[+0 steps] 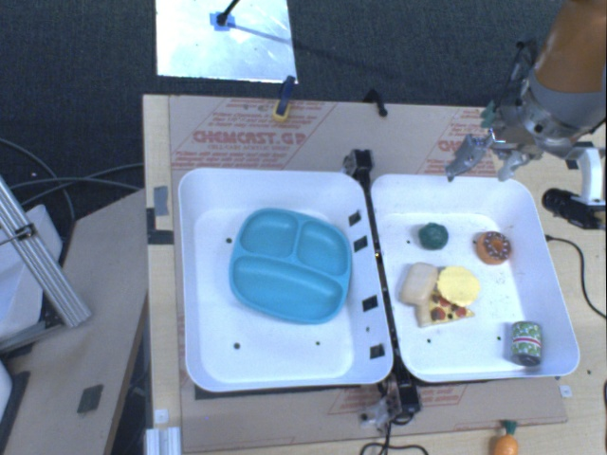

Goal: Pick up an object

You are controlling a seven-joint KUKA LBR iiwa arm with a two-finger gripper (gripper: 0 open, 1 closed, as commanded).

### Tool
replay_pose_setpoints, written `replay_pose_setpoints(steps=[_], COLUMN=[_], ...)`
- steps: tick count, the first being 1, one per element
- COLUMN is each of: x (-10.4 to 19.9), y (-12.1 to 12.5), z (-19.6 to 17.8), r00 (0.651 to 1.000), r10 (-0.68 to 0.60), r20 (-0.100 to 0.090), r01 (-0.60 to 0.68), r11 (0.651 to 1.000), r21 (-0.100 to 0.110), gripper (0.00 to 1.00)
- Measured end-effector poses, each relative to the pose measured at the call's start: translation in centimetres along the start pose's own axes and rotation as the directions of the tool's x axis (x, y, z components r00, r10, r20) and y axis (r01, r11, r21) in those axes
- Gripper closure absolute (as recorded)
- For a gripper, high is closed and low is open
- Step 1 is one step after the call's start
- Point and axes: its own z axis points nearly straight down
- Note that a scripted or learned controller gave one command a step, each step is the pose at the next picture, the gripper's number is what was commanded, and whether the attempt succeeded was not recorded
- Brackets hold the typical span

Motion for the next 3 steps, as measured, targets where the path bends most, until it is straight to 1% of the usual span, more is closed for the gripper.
replay_pose_setpoints(steps=[1, 2, 3], x=[-2.3, -2.3, -3.8], y=[0.1, 0.6, -3.9], z=[20.0, 17.9, 19.4], r00=[1.0, 1.0, 1.0], r10=[0.003, 0.002, 0.004], r20=[-0.002, 0.0, 0.0], r01=[-0.003, -0.002, -0.004], r11=[1.0, 1.0, 1.0], r21=[0.011, -0.004, -0.005], gripper=[0.0, 1.0, 1.0])
